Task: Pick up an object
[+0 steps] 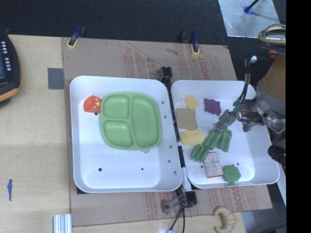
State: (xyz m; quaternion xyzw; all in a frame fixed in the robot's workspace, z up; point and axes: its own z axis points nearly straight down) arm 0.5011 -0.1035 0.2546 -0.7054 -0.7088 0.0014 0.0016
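Over the right bin [252, 165], the gripper [222, 122] hangs just above the green bean bundle [213, 143]; whether its claw is released or clenched, cannot tell. Left of it lie a tan slice [186, 119] and yellow pieces [192, 138]; far side, a purple piece [212, 106]. Near edge: small carton [212, 164], green ball [231, 173]. Left bin [87, 174] bears a green divided plate [130, 120] and a red piece [92, 104].

Arm [276, 89]: grey metal wrist housing, orange band directly above it. Gripper [224, 122]: two slim dark-grey fingers, thin dark cable looped behind the wrist.
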